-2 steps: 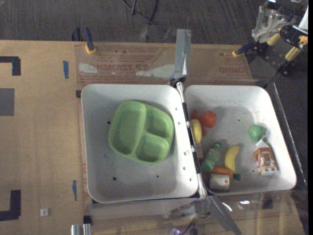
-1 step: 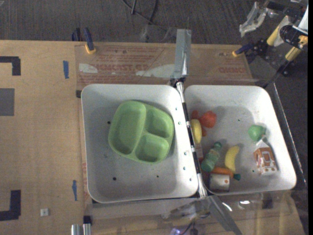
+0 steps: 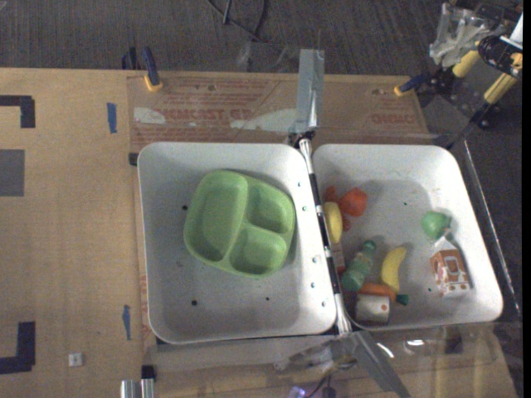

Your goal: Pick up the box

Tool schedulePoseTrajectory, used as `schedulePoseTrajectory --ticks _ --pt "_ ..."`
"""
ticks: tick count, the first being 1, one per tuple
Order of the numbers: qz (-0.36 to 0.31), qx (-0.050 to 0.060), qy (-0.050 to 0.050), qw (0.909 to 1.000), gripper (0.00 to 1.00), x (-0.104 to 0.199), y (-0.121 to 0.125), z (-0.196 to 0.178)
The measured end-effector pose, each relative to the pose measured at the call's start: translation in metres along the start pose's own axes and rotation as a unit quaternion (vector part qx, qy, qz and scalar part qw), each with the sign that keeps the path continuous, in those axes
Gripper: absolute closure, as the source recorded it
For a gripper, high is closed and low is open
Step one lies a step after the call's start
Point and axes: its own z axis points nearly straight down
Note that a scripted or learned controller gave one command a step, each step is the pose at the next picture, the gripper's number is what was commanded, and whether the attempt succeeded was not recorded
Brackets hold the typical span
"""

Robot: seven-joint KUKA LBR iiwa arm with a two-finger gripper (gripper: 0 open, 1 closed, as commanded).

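Across the surface [image 3: 66, 247], far left: bare tan cardboard with dark blue tape corner marks and two short blue tape strips.
Left bin [image 3: 162, 305]: shallow white plastic tray; it carries one lime-green divided plastic plate [image 3: 241, 222] with three compartments, lying flat near the bin's middle.
Cardboard behind the bins: faded red print runs across it, too washed out to read.
Right bin [image 3: 477, 301]: shallow white plastic tray holding toy food. Along its left wall sit a red-orange toy vegetable [image 3: 354, 201] and a yellow toy piece [image 3: 333, 220]; further in lie a small green bottle [image 3: 359, 268], a yellow toy banana [image 3: 393, 265] and a green round toy [image 3: 435, 223].
Task object: small white-and-orange carton-shaped box [image 3: 449, 273], lying near the right wall of the right bin, just below the green round toy and apart from the banana.
Box label: orange picture panel on its face; any lettering is too small to read.
Handling, judged: likely light, stiff and smooth-faced, so it may slip; grip across the two long flat sides, not the peaked end.
Near left corner of right bin: white cup-like toy [image 3: 372, 308] with an orange carrot-like piece on top.
Claw [image 3: 477, 36], upper right: outside the bins, well apart from the box; whether wide or narrow cannot be told.
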Motion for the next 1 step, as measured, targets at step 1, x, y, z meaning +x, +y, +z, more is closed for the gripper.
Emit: schedulePoseTrajectory --ticks 1 --pt "0.000 0.000 0.000 1.0000 0.00 0.0007 -0.0001 0.0003"
